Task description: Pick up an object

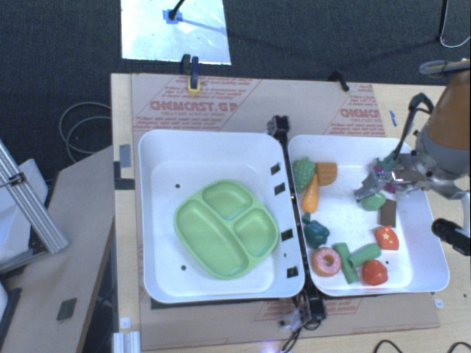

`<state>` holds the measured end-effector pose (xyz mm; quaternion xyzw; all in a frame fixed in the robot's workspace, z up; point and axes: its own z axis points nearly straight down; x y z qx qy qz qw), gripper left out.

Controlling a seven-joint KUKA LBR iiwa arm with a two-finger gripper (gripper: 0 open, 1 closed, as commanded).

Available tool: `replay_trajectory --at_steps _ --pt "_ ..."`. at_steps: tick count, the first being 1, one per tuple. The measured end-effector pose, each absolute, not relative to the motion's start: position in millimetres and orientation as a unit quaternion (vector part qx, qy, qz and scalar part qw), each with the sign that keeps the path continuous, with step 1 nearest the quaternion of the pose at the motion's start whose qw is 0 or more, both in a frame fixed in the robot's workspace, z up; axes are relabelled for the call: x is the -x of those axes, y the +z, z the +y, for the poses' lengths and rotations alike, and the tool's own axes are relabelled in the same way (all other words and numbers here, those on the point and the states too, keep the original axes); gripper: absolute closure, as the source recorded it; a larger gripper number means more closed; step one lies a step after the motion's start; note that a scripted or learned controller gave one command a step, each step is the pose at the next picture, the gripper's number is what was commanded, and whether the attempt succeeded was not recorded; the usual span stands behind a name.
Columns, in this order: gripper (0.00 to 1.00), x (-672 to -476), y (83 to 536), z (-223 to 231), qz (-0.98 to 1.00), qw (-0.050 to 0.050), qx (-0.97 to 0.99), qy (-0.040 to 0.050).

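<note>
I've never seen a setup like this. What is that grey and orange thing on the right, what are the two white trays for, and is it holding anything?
It is a robot arm, seen by one camera looking down at a slant. Its gripper hangs over the right bin, above a green toy; whether it grips anything is unclear. That bin holds toy food: a carrot, broccoli, a pink donut, a tomato. The left bin holds a green divided plate. The job is to pick up one object.
</note>
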<state>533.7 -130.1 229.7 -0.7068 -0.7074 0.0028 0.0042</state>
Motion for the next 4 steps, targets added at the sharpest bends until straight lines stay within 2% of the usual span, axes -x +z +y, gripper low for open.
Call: replay_trajectory --at_steps 1,4 --pt "0.00 -536.1 235.0 -130.0 -0.708 0.000 0.706 -0.0004" --pt "0.00 -533.1 81.7 -135.8 -0.707 0.002 0.707 0.0006"
